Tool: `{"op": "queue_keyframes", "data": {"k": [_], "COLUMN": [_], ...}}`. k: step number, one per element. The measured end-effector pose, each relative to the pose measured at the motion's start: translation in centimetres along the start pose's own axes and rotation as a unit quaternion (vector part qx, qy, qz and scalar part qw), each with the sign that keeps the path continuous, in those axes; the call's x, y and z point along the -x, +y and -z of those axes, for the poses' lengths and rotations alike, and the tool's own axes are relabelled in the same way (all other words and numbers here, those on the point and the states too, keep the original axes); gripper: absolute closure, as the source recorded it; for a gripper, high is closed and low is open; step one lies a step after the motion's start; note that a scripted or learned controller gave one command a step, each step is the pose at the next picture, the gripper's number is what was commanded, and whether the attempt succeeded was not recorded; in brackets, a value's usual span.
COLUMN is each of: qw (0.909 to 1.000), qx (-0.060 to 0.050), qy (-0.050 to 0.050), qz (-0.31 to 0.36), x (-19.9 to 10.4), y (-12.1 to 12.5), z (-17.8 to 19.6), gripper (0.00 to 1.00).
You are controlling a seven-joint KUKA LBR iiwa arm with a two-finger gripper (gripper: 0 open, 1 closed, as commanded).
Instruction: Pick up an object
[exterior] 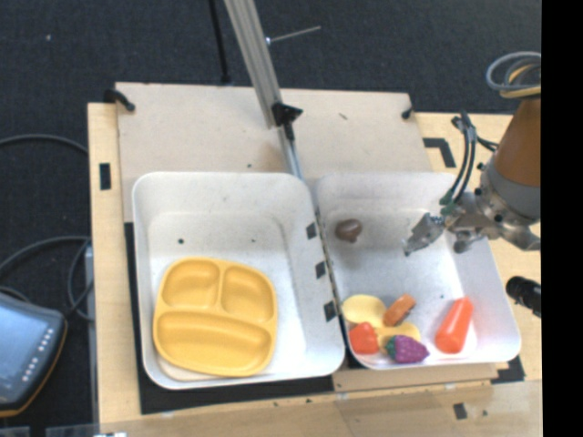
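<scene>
The right bin (383, 194) holds several toy foods. A brown round piece (348, 230) lies alone near its left wall. Along the front edge sit a yellow piece (363, 309), a small orange-brown piece (399, 310), a red piece (363, 338), a purple grape bunch (406, 349) and a long orange-red piece (455, 324). My gripper (442, 237) hangs over the right half of this bin, to the right of the brown piece and behind the front cluster. It is open, with nothing between its fingers.
The left bin (182, 198) holds a yellow divided plate (215, 316) at its front. A slanted metal post (260, 57) rises behind the bins. A cable and a grey device (25, 344) lie off the bench at the left.
</scene>
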State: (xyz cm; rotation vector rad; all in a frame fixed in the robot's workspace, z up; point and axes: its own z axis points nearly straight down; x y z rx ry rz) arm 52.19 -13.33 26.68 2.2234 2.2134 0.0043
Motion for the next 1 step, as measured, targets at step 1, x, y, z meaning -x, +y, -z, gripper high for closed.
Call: {"op": "queue_keyframes", "data": {"k": [1], "qw": [1.0], "qx": [0.0], "qy": [-0.001], "qz": [0.001], "x": [3.26], "y": [-0.2], "z": [4.35], "gripper": [0.0]}}
